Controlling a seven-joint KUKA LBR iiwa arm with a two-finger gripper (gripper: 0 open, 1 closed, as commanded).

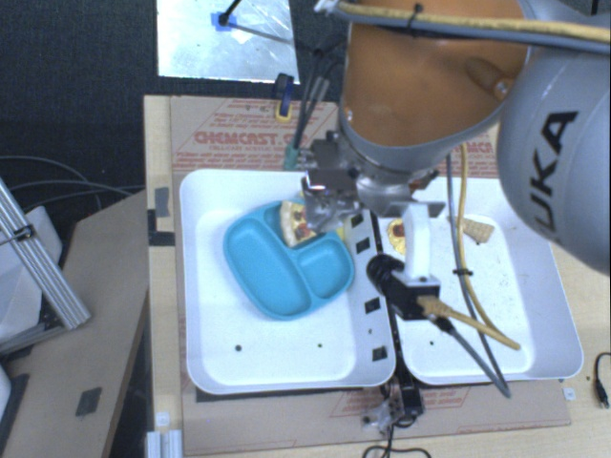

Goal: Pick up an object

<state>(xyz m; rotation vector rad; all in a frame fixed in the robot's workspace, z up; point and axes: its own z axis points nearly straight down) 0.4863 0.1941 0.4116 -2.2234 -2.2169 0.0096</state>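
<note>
Where the two white bins meet near the middle of the bench, the grey arm with its orange band reaches in from the right and hangs low over the inner edge of the left bin (pixel 205 256), its gripper (pixel 320 203) down at the far end of a blue divided tray (pixel 286 267). The tray lies flat in the left bin, slightly turned, its smaller compartment toward the divider. Just under the gripper, touching the tray's far rim, sits a small yellowish object with red marks (pixel 296 222), partly hidden by the wrist hardware, so what it is stays unclear. Whether the claw is spread or pinched cannot be told, since the wrist body covers it. In the right bin (pixel 539 322) a pale cracker-like piece (pixel 476 229) lies near the far side, and another small yellow and red item (pixel 396 235) sits close to the divider. A brown cardboard sheet with red lettering (pixel 239 132) lies beneath both bins.
</note>
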